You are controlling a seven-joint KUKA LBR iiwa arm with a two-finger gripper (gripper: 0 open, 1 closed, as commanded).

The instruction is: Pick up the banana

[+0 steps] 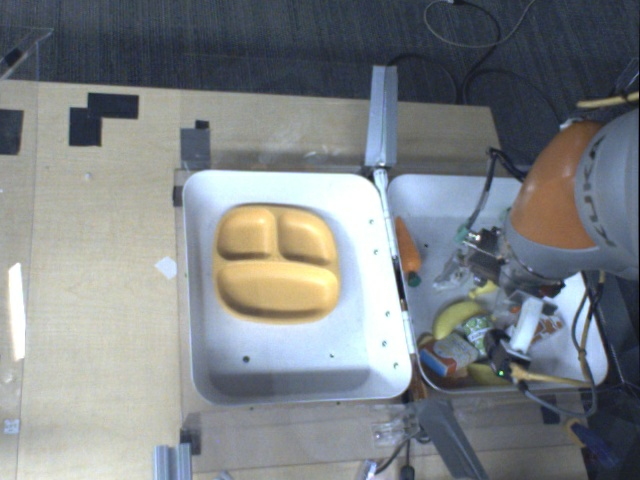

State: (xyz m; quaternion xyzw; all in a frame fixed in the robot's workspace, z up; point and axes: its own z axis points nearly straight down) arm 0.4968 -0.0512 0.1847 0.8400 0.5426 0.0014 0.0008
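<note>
- The gripper [503,298] is low over the middle of the right bin [432,200], under the grey arm [585,213] and its orange band, which come in from the right.
- Whether it is released or clenched cannot be told; the wrist hardware hides that, and nothing can be seen grasped in it.
- The banana [455,316] lies in the right bin, in its near half and just left of the gripper. It is curved, with one end pointing towards the gripper; whether they touch is not clear.
- Just nearer than the banana, a small pile of mixed items [458,353] crowds the bin's near edge: something grey, something red-orange, a bit of green.
- An orange carrot [405,246] lies lengthwise along the right bin's left wall, left of and farther back than the banana, apart from it.
- A metal post [381,118] stands at the far end of the seam between the two bins.
- The left bin [300,380] holds a yellow tray [277,263] with three compartments, roughly centred and well apart from the gripper.
- On the wooden bench [90,298], black tape marks [100,114] sit at the far left.
</note>
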